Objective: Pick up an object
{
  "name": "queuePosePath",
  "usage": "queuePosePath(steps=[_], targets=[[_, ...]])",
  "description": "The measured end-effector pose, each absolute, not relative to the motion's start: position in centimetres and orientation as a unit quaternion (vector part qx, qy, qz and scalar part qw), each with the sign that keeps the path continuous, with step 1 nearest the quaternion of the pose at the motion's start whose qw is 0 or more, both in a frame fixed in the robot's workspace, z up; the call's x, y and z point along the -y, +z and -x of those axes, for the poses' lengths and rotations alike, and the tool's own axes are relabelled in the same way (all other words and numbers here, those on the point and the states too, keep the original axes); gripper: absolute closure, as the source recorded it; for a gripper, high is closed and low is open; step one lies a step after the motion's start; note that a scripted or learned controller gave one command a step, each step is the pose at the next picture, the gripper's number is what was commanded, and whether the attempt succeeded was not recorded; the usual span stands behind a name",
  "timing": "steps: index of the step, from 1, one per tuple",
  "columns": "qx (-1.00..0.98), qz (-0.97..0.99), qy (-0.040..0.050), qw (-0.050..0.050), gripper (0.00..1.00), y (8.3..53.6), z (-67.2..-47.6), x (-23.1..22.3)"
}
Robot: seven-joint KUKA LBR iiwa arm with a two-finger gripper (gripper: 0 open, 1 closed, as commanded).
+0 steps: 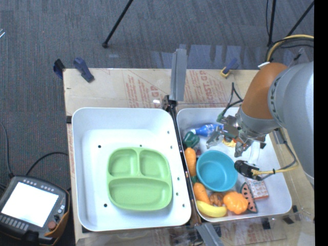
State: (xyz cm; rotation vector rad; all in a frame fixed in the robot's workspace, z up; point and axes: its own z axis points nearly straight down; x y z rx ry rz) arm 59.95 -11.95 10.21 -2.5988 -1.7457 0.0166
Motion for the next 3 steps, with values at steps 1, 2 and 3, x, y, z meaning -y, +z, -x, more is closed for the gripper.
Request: queuePosePath(steps=[1, 2, 3], targets=[[0.454, 0.891, 0.0063, 0.006, 0.00, 8.4, -63.7, 10.5], [0.423, 0.906, 0.0072, 0.006, 0.00, 8.4, -64.0, 13.7], [0.350, 0.937, 0.0025, 0.003, 0.00, 8.6, -61.5, 10.7]])
